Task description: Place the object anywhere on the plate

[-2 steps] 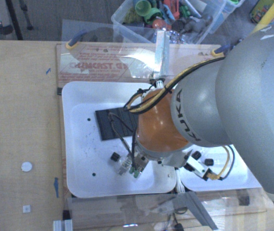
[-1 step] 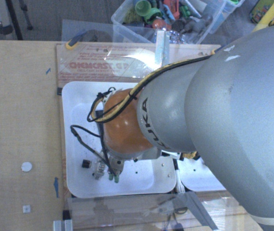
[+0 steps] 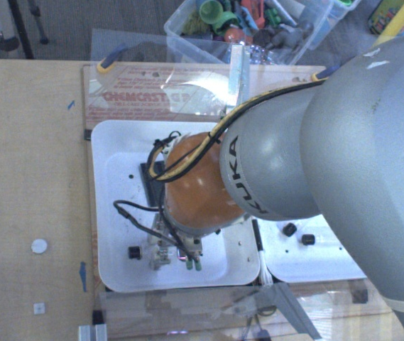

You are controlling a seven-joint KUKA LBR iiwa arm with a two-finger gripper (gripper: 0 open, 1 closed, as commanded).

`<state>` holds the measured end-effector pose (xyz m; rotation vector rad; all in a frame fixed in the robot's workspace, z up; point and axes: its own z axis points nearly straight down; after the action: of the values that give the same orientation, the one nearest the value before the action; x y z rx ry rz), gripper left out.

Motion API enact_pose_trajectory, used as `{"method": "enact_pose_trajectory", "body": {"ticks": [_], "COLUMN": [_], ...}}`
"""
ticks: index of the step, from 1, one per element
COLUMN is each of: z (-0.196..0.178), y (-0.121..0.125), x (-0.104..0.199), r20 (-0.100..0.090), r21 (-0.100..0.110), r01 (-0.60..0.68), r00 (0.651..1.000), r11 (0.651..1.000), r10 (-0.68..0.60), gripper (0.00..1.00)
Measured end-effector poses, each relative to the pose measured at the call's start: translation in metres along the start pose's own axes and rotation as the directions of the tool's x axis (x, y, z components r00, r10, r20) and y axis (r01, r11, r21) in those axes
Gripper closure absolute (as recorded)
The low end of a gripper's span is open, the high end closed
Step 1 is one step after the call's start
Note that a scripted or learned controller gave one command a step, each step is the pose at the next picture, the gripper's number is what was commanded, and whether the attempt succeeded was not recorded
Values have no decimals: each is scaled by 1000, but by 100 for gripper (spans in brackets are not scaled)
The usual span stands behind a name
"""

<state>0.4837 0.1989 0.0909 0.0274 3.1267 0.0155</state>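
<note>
My gripper (image 3: 176, 256) hangs low over the front part of the left white bin (image 3: 109, 190), below the orange wrist band (image 3: 194, 187). A small black object (image 3: 134, 252) lies on the bin floor just left of the gripper, apart from it. The grey arm hides the right half of this bin. I cannot make out a plate apart from the white bin floor.
Two small black pieces (image 3: 289, 228) (image 3: 307, 239) lie in the right bin (image 3: 308, 261). A clear tub of coloured toys (image 3: 251, 13) stands behind the bins. A plastic-wrapped sheet (image 3: 159, 94) lies along the left bin's far edge. A white disc (image 3: 39, 246) rests on the wooden bench at left.
</note>
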Motion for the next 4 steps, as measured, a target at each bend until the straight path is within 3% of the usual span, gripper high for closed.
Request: {"method": "enact_pose_trajectory", "body": {"ticks": [1,2,3,4], "z": [0,0,0,0], "y": [-67,9,-17,-52], "x": [0,0,0,-4], "r20": [-7,1,-1,-4], "r21": [8,3,1,1], "r01": [-82,-231,150,53], "r00": [997,973,989,999], "r11": [997,973,989,999], "r10": [82,231,-150,-53], "gripper": [100,100,100,100]}}
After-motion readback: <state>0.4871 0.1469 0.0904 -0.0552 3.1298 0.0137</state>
